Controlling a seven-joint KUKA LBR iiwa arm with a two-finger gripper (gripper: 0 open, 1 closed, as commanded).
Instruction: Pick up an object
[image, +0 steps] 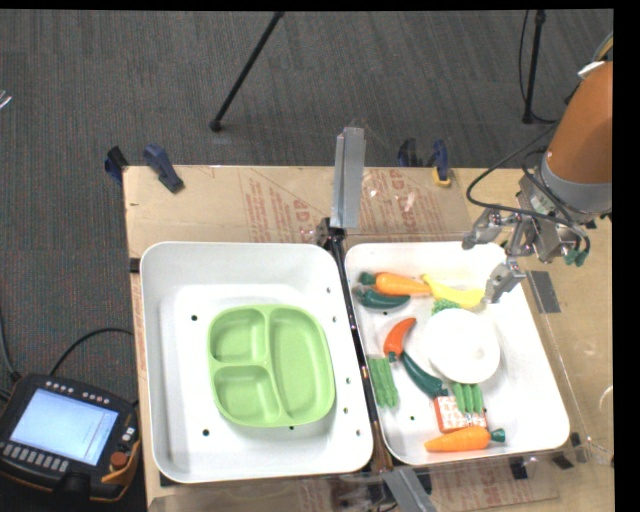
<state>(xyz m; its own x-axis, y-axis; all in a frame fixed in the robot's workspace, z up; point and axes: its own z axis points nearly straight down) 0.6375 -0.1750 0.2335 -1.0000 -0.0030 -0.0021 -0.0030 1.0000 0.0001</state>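
Note:
The right bin (535, 375) holds several toy foods. An orange carrot (402, 284), a yellow piece (452, 293) and a dark green piece (380, 298) lie along its far side. A red pepper (398, 335), a white round dish (463, 346), a green bean pod (384, 380) and a dark green cucumber (421, 374) sit in the middle. A red box (448, 410) and a second carrot (460, 439) lie near the front. My gripper (492, 256) hangs open over the bin's far right corner, above the yellow piece, with nothing between its fingers.
The left bin (165, 300) holds a green divided plate (270, 365). A grey upright post (348, 180) stands behind the seam between the bins. A teach pendant (65, 430) lies off the bench at the lower left. Clamps (160, 165) grip the board's far edge.

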